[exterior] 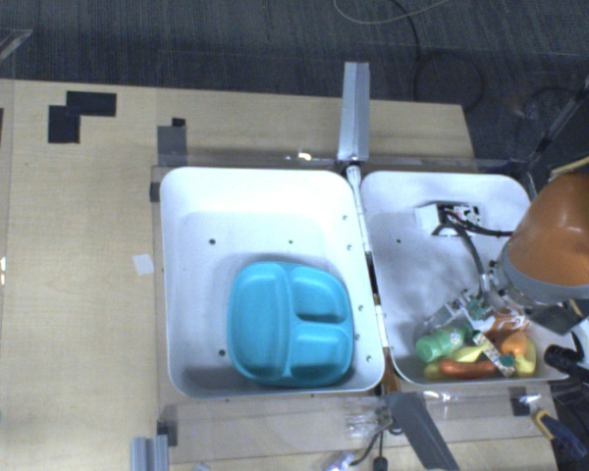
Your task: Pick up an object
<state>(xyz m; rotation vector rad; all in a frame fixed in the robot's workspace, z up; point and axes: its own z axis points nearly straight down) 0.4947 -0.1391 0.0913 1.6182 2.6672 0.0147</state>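
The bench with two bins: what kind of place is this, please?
Probably a robotics lab or test cell. A robot arm reaches over two white bins fixed on a wooden bench. Loose cables lie on grey carpet, and toy food serves as practice items.

Two white bins (265,189), one blue divided tray (292,322) (small toys beyond counting).

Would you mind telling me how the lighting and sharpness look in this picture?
Camera view: even, soft light; the blue tray casts a faint shadow in the left bin; mild glare on the right bin; the small items by the arm look slightly blurred.
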